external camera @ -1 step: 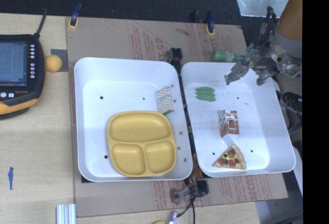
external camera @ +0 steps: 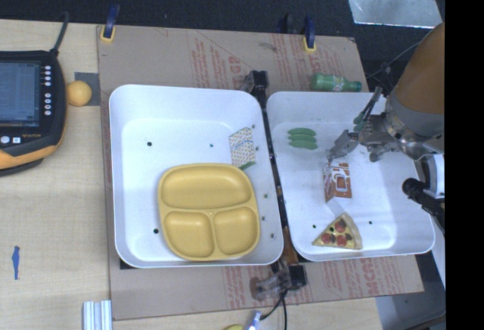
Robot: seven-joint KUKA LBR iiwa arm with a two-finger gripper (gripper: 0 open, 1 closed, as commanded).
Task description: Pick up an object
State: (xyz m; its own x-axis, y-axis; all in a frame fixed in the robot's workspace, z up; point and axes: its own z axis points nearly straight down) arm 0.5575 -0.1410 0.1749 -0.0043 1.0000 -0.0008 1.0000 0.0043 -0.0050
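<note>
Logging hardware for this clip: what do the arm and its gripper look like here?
The arm enters from the right edge as a bulky rounded body, orange-brown on its upper part and grey below. At its wrist sits a cluster of dull silver metal parts, and the gripper ends in thin grey metal fingers. Thin dark cables run along the wrist. A black fitting sits lower, beside the white bin.

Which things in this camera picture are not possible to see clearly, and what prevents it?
- Pincer: too small and blurred in the camera view to judge its state or whether it touches the red packet.
- Arm: cut off at the right side.
- Patterned packet in the left bin: print too small to read.
- Handheld screen: cut by the left edge.
</note>
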